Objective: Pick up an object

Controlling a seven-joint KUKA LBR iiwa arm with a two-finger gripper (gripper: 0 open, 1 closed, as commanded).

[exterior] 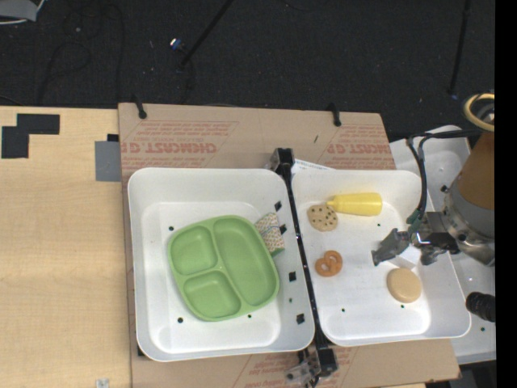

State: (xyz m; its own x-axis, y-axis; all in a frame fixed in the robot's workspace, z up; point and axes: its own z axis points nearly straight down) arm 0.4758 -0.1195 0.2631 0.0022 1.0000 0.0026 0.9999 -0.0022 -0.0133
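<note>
Over the right bin (355, 330), above its right half: tool (412, 246), hanging with fingers spread, gripping nothing. Just below and toward the near side, almost under the tool: pale tan round object (404, 285), roundish, so no long axis to match. Farther left: ring-shaped pretzel (329, 263), cookie (322, 217), yellow banana-like piece (355, 204) lying crosswise. Probably a short drop toward the near side.
</note>
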